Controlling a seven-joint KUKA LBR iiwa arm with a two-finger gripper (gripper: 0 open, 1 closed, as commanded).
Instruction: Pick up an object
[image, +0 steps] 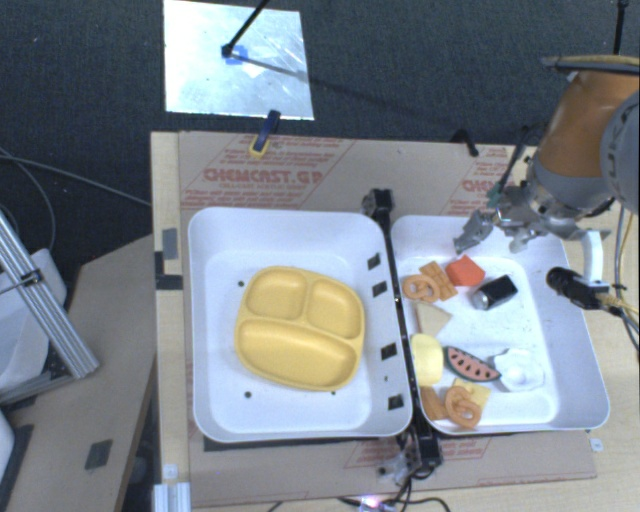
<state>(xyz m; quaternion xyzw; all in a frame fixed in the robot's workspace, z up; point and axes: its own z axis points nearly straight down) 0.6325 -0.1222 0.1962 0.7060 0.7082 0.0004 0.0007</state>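
camera view is looked at from above: the pincer (497, 226) is seen over the far rim of the right bin (575, 385), with its two fingers spread apart and nothing between them. the step in hand is judged to be the reach, with no object picked up yet. just below the pincer, an orange block (465, 271) and a black cylinder (495, 292) are found, with a pretzel (420, 289) beside them. the next move would need the pincer to be brought down over one of these and closed. nearer the front, a watermelon slice (471, 365) and a yellow piece (427, 359) are crowded together, so a clean grip may be spoiled. a yellow tray (299, 327) is held in the left bin (215, 240) on the desk (300, 165).
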